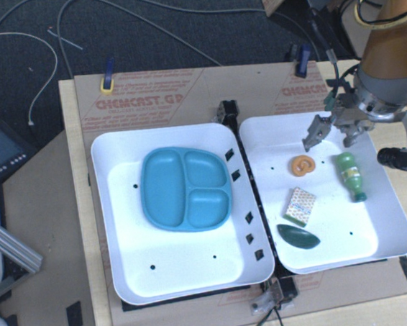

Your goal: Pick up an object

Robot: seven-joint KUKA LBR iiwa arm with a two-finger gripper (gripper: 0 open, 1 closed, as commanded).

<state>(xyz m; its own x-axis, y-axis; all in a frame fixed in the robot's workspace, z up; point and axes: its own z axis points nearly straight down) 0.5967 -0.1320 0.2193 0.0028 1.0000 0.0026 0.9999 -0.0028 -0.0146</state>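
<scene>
The right bin (385, 241) holds an orange round pastry-like piece (303, 165), a green bottle (350, 174), a small checkered packet (300, 205) and a dark green flat object (299, 236). My gripper (332, 135) hangs over the bin's upper part, above and to the right of the orange piece and up-left of the bottle. Its two fingers (314, 135) are spread apart with nothing between them.
The left bin (127, 261) carries a blue three-compartment plate (186, 188). Black clips line the divider between the bins. Blue clamps (109, 80) hold the cardboard sheet at the back. Cables run across the dark floor behind.
</scene>
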